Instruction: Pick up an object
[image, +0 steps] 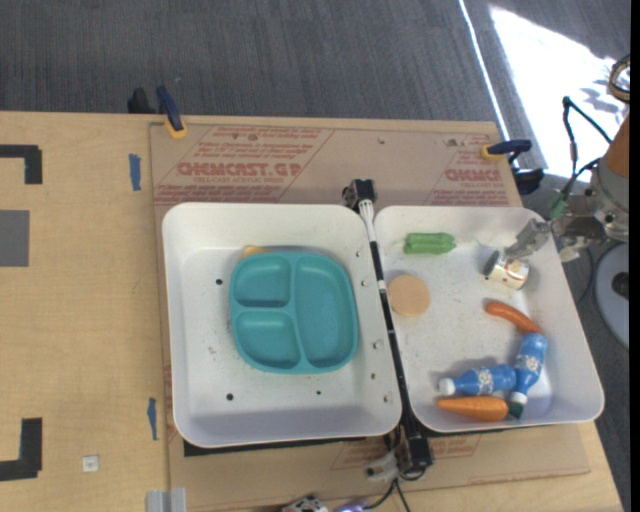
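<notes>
Tool (512, 262) at right bin's (585, 345) far right corner, over a small metallic object (508, 273); finger state indiscernible, object blurred. Arm cut off at frame edge. Teal tray (295, 310) fills left bin (190, 330).

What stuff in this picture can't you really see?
- Arm: cut off by the camera view's right edge.
- Claw: too small and blurred to tell open from shut.
- Small shiny object under it: too blurred to name.
- Something yellowish: mostly hidden behind the teal tray.
</notes>
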